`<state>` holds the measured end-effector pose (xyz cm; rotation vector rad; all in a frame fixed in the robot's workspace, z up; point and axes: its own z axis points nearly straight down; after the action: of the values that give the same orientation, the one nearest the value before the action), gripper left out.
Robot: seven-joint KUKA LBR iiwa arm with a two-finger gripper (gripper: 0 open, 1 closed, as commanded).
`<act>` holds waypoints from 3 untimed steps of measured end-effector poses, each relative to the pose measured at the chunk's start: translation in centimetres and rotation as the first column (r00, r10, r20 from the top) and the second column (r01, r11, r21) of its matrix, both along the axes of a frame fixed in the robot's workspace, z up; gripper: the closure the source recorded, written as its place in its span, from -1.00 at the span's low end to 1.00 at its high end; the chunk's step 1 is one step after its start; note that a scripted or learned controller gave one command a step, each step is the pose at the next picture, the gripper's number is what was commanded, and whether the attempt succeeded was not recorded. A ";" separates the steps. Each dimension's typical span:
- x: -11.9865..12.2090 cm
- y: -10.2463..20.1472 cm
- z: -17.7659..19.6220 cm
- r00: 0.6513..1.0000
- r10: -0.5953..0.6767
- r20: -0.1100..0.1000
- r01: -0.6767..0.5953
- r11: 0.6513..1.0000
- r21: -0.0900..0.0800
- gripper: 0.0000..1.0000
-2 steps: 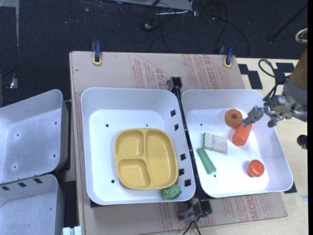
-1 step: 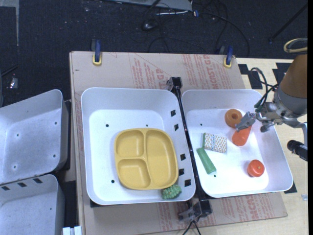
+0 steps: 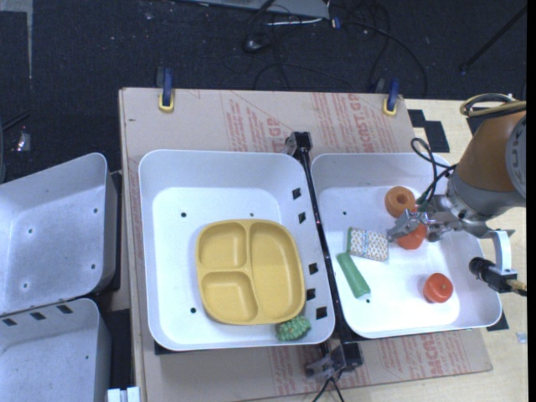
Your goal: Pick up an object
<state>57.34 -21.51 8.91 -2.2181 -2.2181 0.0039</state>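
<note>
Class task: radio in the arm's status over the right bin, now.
Pincer low in right bin, at an orange-red piece. Grip unconfirmed. Orange ring and patterned block close by.

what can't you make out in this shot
- Tool: too small in the camera view to read its grip on the orange-red object.
- Orange-red object: upper part covered by the tool.
- Arm: cut off by the right edge.
- Patterned packet: print too small.

Robotics lab/test cell: plywood bench [image 3: 209, 111] on dark speckled floor, two white bins [image 3: 159, 224] held w/ clamps [image 3: 166, 90] at bench's far edge, loose cables [image 3: 368, 32] beyond it, spare bins [image 3: 50, 224] off left edge.
</note>
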 end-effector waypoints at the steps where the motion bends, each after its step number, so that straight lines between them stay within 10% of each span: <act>1: 0.0 0.0 0.3 1.000 0.000 0.005 0.000 1.000 -0.002 -1.00; 2: 0.1 0.0 1.4 1.000 0.001 0.006 -0.001 1.000 -0.003 1.00; 3: 0.9 -0.5 7.4 1.000 0.002 0.012 -0.002 1.000 -0.005 1.00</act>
<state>58.20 -22.06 16.35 -2.2239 -2.2291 -0.0043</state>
